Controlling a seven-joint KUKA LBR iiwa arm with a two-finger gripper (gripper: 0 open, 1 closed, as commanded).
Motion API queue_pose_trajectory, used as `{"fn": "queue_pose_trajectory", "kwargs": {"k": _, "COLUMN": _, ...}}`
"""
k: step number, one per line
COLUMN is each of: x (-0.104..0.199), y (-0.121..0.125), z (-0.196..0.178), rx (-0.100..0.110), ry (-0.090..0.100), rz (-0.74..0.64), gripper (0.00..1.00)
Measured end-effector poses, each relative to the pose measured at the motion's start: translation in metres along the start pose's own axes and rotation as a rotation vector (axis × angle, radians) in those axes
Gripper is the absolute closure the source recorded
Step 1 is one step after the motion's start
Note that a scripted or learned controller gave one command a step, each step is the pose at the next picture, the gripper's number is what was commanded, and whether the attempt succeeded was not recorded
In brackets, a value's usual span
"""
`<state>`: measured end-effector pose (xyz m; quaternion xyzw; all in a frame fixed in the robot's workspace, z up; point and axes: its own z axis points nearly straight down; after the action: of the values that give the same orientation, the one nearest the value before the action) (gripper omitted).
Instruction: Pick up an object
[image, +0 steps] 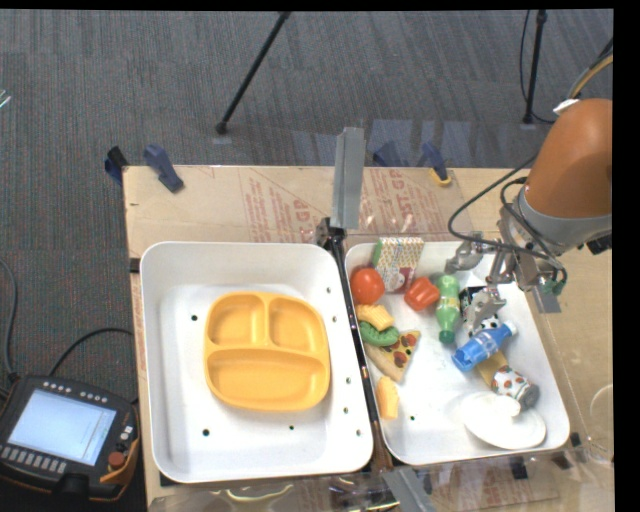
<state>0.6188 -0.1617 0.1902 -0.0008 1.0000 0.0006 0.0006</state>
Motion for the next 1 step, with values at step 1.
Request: {"fn": "queue_pose_trajectory", "kwargs": {"k": 1, "x": 0.0039, "y": -0.0470, "z": 0.0790, "rx": 0.006, "ry": -0.024, "rz": 0.026, "gripper": 0.00}}
